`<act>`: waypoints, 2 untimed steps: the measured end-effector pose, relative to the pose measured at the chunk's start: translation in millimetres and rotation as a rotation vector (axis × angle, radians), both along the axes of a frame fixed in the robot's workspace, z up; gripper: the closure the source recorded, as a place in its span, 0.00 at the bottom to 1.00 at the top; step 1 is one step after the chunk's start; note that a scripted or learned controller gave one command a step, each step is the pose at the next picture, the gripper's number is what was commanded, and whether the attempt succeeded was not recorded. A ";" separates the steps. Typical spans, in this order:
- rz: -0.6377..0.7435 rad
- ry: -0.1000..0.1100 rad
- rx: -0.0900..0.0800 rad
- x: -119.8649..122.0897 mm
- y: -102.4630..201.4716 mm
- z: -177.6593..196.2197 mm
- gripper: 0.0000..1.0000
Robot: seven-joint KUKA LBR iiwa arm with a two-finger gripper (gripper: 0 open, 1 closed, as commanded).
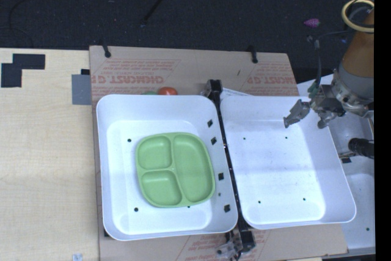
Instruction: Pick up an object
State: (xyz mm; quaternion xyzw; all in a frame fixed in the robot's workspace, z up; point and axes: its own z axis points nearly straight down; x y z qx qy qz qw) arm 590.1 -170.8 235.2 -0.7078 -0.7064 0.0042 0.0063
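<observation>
Reaching in: the arm [357,64] comes from the right, grey with an orange band above the wrist, and its wrist hangs over the upper right corner of the right bin.
Gripper: the gripper [308,113] sits at the end of the wrist, above the right bin's far right rim; one finger [295,113] points left and down over the bin floor, the other [324,120] lies close to the wrist.
Gripper state: the two fingers stand spread apart, and nothing lies between them.
Green tray: the divided green tray [175,169] lies flat on the floor of the left bin, a little right of its middle, with one long compartment on the right and two smaller ones on the left; it is well apart from the gripper.
Left bin: the left bin [116,131] is shallow and white, and bears the green tray.
Right bin: the right bin [275,180] is shallow and white, touching the left bin along a dark central seam.
Red object: a small red round thing [167,91] peeks out just behind the left bin's far rim; what it is cannot be told.
Board: a brown cardboard sheet [183,70] with red printing lies under both bins.
Bench: the pale wooden bench top [43,162] stretches to the left of the bins.
</observation>
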 end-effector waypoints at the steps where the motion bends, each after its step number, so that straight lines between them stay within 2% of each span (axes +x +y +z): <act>1: 0.002 -0.012 -0.002 2.4 0.0 7.3 0.00; 2: 0.002 -0.007 -0.001 -6.4 6.1 -50.9 0.00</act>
